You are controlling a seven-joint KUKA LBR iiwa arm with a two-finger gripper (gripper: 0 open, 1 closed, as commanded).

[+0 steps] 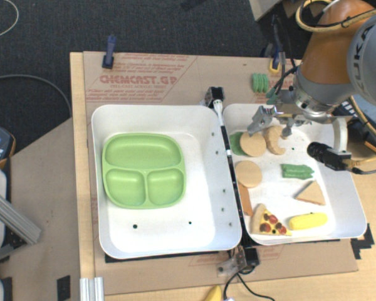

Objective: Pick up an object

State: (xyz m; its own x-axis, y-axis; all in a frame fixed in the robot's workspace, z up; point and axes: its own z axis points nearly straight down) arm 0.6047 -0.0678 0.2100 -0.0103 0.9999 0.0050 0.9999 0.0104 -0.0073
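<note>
Bench point(144, 74) | green tray point(144, 170) in left bin point(106, 124) | tool point(271, 121) spread over right bin's point(344, 212) tan discs point(253, 145)

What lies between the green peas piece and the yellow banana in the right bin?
In the camera view, a tan triangular wedge lies between the green pea pod and the banana.

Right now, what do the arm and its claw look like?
The arm is bulky and rounded, with a broad orange section above a grey wrist and a grey link at the right edge. The claw is small, metallic grey, with thin fingers. Yellow and black cables loop around the arm's top and side.
</note>
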